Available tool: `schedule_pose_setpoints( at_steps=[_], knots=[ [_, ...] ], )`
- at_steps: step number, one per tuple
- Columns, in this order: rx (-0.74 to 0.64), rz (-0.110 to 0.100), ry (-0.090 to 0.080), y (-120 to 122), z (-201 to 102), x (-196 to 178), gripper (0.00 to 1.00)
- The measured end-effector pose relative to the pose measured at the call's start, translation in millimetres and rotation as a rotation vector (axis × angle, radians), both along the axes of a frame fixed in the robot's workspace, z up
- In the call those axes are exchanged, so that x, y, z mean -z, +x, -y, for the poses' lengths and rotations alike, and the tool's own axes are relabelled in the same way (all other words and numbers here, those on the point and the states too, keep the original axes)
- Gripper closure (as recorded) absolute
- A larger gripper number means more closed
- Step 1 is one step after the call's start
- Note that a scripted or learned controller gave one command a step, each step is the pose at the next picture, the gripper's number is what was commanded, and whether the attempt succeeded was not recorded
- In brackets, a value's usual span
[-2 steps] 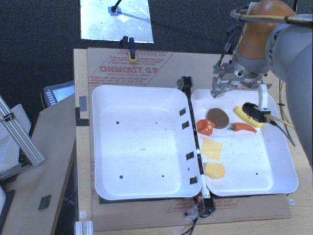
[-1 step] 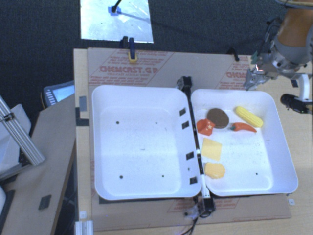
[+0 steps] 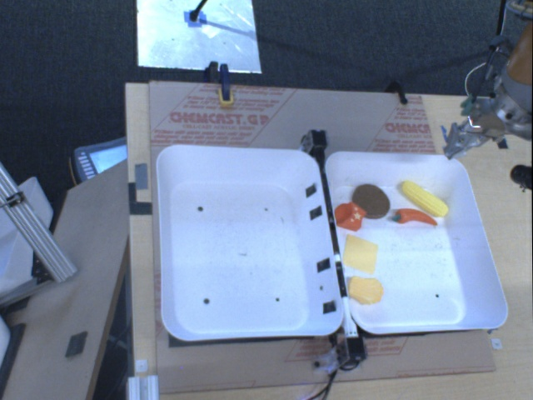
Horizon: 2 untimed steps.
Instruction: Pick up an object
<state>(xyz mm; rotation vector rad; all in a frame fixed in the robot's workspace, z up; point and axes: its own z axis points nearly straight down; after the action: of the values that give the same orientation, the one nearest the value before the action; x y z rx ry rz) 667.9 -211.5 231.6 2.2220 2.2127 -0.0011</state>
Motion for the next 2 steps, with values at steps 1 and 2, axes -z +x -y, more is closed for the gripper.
schedule_pose_setpoints(
  at_steps=[1,2],
  knots=[
    [-0.008,-0.001,0.003,1.1,-5.2,10.9,1.00],
    [-0.008,-0.001,0.003,1.2,-5.4,18.1,1.00]
  ],
)
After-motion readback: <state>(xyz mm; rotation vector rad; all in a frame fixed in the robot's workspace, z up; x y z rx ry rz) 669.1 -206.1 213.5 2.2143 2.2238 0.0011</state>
